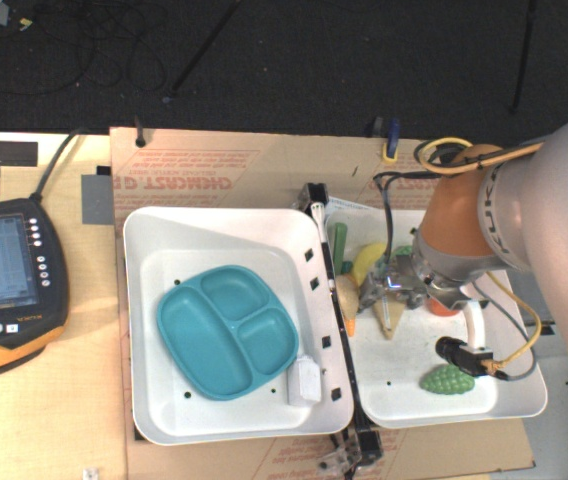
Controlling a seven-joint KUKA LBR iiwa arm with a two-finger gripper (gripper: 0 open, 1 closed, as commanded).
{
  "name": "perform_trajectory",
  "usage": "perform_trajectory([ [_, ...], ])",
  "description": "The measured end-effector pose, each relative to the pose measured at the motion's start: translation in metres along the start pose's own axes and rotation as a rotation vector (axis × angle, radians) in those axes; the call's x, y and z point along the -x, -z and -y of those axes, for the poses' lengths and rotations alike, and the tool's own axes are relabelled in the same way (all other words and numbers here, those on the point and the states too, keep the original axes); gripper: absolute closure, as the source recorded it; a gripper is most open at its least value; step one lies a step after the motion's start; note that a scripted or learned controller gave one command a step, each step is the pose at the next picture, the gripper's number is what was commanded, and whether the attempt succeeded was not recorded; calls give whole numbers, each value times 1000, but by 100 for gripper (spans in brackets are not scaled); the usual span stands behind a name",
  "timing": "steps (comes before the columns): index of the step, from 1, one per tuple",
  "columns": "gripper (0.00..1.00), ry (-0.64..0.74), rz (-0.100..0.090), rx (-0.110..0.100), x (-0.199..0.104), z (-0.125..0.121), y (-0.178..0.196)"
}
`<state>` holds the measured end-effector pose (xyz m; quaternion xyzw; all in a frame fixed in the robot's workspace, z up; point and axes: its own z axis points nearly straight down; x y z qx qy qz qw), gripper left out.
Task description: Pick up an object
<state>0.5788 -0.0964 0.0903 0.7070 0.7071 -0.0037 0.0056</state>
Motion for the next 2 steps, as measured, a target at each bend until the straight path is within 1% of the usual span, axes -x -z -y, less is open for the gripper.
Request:
perform_trajectory([
  [1, 100, -7, -8, -7, -1, 4, 7],
  [2, 100, 6, -17, 0, -75, 31, 103],
])
